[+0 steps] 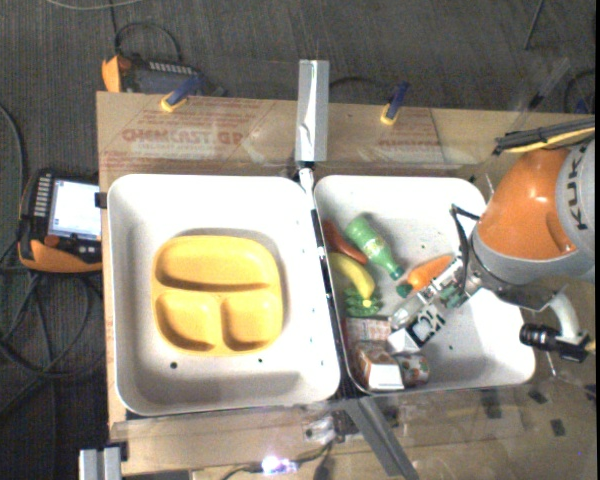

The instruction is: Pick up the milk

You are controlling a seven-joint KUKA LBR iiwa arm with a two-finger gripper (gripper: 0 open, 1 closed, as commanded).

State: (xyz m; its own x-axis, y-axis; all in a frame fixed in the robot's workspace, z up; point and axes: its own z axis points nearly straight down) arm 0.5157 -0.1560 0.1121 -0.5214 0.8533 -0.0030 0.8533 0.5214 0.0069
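I'm on approach: gripper (412,325), grip unreadable, hovers just above the milk carton (384,369); next, descend.

A robotics lab or test workspace. An industrial grey-and-orange robot arm (535,223) reaches over a plywood counter (210,133) held with clamps (180,93), carrying two white bins (125,268). Cables (20,308) trail across grey carpet, and a handheld control pendant (65,218) lies on the floor.

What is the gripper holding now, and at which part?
It cannot be told: the gripper is low in the right bin, near the milk, but its tip is too blurred.
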